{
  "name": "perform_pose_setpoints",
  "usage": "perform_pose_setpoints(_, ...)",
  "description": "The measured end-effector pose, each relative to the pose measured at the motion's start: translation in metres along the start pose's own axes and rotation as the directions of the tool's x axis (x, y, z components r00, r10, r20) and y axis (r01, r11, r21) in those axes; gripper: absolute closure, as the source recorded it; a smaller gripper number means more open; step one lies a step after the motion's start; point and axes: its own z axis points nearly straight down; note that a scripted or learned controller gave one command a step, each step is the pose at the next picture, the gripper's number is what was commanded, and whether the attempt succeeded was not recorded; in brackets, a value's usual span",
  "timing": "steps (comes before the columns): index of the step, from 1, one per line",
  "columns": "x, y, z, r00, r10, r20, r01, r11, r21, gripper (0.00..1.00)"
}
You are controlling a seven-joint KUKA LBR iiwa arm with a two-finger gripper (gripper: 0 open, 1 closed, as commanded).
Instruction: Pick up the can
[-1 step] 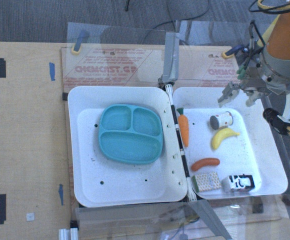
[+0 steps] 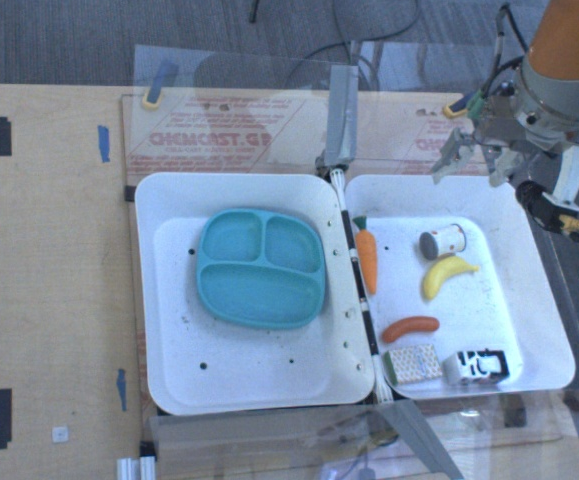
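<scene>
The can lies on its side in the right bin, just above the banana. Left of the can lies a carrot; below it, a sausage. The gripper hovers above the can, over the bin's far rim. The left bin holds a teal divided plate.

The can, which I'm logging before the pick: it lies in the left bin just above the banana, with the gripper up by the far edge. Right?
Not quite. The camera view shows the can in the right bin, not the left. It does lie just above the banana, and the gripper is by the far edge.
</scene>
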Motion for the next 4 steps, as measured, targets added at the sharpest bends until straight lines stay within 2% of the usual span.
perform_pose_setpoints(1, 0.001, -0.007, 0.125, 0.998, -0.065, -0.002, 0.065, 0.998, 0.004, 0.0)
perform_pose_setpoints(2, -0.036, 0.01, 0.194, 0.999, -0.039, -0.001, 0.039, 0.999, 0.0, 0.0)
perform_pose_setpoints(3, -0.105, 0.027, 0.213, 0.999, 0.032, -0.004, -0.032, 0.999, -0.004, 0.0)
perform_pose_setpoints(4, -0.106, 0.029, 0.203, 1.0, 0.031, -0.001, -0.031, 0.999, -0.007, 1.0)
